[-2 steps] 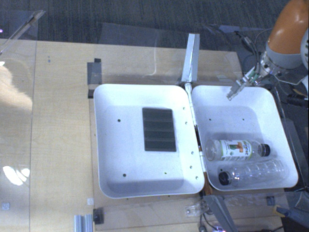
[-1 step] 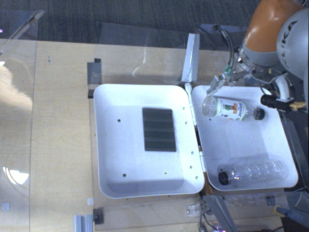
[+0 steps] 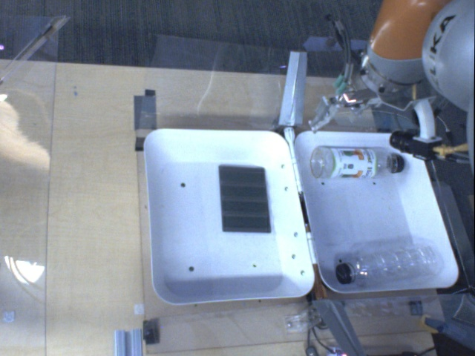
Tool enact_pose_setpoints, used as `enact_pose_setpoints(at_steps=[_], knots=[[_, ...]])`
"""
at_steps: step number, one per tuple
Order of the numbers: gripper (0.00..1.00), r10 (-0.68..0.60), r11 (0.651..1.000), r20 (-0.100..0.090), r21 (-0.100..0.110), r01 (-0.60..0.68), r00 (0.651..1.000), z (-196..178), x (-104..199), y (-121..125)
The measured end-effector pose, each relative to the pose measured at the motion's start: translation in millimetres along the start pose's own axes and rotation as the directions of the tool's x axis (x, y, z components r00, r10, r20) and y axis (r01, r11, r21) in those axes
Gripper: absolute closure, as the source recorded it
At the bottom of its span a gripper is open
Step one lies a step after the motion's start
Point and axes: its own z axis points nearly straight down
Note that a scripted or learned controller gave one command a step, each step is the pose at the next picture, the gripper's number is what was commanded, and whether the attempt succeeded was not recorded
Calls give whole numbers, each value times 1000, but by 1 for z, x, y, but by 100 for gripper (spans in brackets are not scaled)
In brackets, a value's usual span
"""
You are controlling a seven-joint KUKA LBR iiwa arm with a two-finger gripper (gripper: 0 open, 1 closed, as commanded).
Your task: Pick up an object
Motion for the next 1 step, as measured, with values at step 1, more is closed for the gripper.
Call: enact_pose_setpoints(at_steps=[1], knots=[[100, -91, 996, 0, 2, 91, 996, 10, -9, -3]])
